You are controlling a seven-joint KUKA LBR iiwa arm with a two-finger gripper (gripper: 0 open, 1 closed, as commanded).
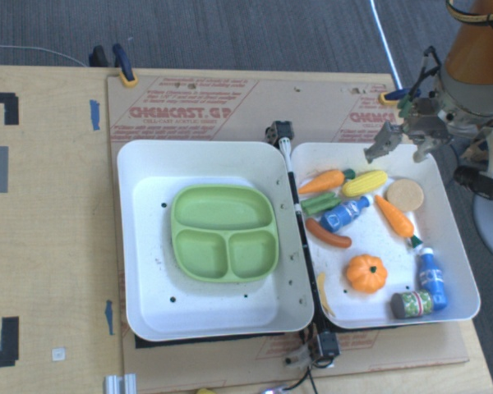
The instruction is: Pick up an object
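i see the arm (475,39) cut off by the right edge above the gripper (404,144), its fingers too blurred to read.

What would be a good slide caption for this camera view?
Gripper hovers open above right bin of toy food; green plate sits in left bin.

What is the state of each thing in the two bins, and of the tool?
tool: open, holding nothing, above the right bin's far edge
green plate: flat in the left bin, nothing in its compartments
corn: lying, beside a carrot
pumpkin: upright, apart from the others
blue bottle: lying on its side
small can: lying on its side, near corner
right bin: holds all the toy food
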